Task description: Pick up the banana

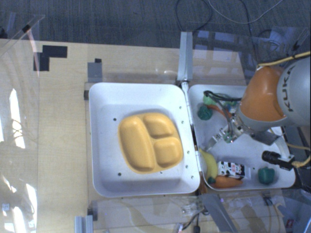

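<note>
A pale wooden desk (58,130) carries two shallow white bins side by side. The left bin (104,178) and the right bin (286,181) touch along a metal rail (185,57). Black tape marks (48,56) sit near the desk's far left corner.

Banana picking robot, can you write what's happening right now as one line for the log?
task: pick up banana | banana: right bin, near left corner, beside carrot | gripper: above bin middle, not holding banana | yellow tray: left bin
</note>
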### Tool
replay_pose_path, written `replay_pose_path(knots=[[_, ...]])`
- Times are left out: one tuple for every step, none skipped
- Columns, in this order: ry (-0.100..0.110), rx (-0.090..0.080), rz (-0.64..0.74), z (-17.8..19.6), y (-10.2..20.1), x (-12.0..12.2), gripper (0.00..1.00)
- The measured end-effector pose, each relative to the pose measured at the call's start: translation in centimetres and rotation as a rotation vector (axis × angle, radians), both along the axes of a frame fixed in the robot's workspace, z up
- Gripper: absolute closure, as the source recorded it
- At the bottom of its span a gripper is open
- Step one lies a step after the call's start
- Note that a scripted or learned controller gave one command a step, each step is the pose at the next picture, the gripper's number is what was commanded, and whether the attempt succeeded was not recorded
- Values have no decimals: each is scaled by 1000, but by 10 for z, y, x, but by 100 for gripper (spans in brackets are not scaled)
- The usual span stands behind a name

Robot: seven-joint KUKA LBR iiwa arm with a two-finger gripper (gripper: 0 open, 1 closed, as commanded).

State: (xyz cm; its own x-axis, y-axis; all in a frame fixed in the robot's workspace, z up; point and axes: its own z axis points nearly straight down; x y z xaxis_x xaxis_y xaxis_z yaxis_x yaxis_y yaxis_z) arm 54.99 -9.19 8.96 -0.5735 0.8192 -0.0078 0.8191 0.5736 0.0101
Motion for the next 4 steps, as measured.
replay_pose_path(knots=[[-7,1,-111,1,2,-55,0],[-9,-3,107,1,2,-56,0],[5,0,-2,96,34,-61,0],[7,0,110,95,94,-61,0]])
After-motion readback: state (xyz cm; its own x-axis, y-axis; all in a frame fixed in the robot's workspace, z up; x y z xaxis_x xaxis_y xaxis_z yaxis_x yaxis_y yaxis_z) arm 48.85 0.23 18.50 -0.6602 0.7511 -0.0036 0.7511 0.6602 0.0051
